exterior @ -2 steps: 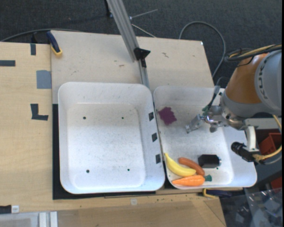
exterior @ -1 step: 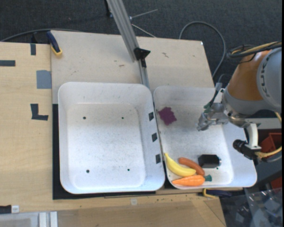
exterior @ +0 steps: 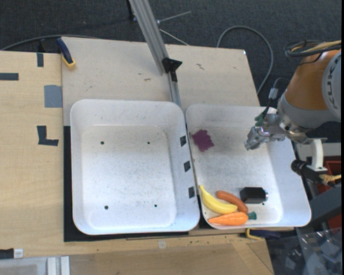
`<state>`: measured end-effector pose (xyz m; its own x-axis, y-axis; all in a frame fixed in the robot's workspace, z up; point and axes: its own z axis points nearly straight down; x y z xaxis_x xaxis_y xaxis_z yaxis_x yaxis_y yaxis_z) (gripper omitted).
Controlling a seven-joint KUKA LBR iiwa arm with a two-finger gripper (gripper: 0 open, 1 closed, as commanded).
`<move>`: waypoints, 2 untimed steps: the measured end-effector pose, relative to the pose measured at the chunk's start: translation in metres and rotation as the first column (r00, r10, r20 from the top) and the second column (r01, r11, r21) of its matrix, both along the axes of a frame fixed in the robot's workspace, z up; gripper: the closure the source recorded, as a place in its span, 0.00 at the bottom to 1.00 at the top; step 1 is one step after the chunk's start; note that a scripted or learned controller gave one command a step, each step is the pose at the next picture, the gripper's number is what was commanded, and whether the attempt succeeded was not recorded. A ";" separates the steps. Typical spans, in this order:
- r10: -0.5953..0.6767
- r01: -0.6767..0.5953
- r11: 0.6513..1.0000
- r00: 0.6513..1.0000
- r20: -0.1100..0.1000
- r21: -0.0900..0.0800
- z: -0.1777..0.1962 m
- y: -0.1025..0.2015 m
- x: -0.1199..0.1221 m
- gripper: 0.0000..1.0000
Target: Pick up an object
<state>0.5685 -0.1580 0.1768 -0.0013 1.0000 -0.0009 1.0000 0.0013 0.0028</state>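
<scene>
Camera view gives you two shallow white bins side by side on the table (exterior: 120, 67). Look at the right bin (exterior: 295, 208): a purple object (exterior: 203, 140) lies toward its far left part, well apart from the cluster at the near edge. In that cluster you see a yellow banana (exterior: 213, 201) near the bin's left wall, a smaller orange carrot (exterior: 233, 199) just beside it, a larger orange carrot (exterior: 229, 219) along the near rim, and a black block (exterior: 253, 195) to the right of the small carrot. The left bin (exterior: 80, 153) shows you a bare speckled floor. Your end effector (exterior: 253, 138) hangs over the far right part of the right bin, right of the purple object; you cannot tell whether it is apart or together, and nothing shows in its grip.
</scene>
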 end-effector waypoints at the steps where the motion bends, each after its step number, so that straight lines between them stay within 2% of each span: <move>1: -0.001 0.001 1.000 1.000 0.002 -0.001 0.057 -0.010 -0.001 1.00; 2: 0.001 -0.001 1.000 1.000 0.002 -0.001 0.107 0.000 -0.002 1.00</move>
